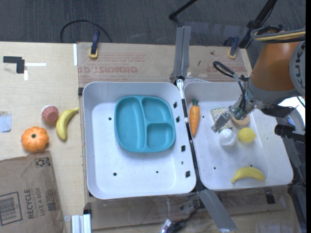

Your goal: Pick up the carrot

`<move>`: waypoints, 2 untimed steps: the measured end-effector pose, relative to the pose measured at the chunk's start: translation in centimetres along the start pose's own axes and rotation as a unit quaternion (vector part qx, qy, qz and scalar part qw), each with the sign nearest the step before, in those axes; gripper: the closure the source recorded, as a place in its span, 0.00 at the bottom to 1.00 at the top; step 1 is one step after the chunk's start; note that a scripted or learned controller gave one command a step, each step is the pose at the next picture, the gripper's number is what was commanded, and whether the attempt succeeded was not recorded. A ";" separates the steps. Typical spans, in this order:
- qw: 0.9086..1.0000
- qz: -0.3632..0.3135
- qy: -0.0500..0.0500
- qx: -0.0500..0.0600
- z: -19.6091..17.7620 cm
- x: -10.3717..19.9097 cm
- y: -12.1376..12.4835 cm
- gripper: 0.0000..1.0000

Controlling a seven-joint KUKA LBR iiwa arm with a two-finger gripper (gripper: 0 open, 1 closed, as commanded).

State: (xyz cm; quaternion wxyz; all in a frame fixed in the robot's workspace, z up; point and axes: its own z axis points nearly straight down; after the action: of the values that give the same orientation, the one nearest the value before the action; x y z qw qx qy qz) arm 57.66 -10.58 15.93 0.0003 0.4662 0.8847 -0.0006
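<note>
The carrot (194, 118) is orange with a green top and lies upright along the left wall of the right bin (272, 181). My gripper (222, 124) hangs over the middle of that bin, to the right of the carrot and apart from it. Its fingers point down to the left toward a white round object (227, 137). Nothing shows between the fingers.
In the right bin lie a yellow lemon (247, 135), a banana (248, 174), a tan round piece (240, 120) and a patterned cloth (219, 113). The left bin (97, 178) holds a teal divided plate (126, 142). On the bench at left sit a pumpkin (35, 139), a banana (65, 122) and a pink cup (50, 114).
</note>
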 end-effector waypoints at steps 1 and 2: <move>0.996 -0.091 -0.001 -0.001 3.0 -2.2 3.9 0.00; 0.994 -0.110 -0.001 -0.001 6.7 -2.3 5.1 0.00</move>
State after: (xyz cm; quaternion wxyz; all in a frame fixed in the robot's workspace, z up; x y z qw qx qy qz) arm 63.16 -9.61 9.23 0.0012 0.3657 0.9307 -0.0001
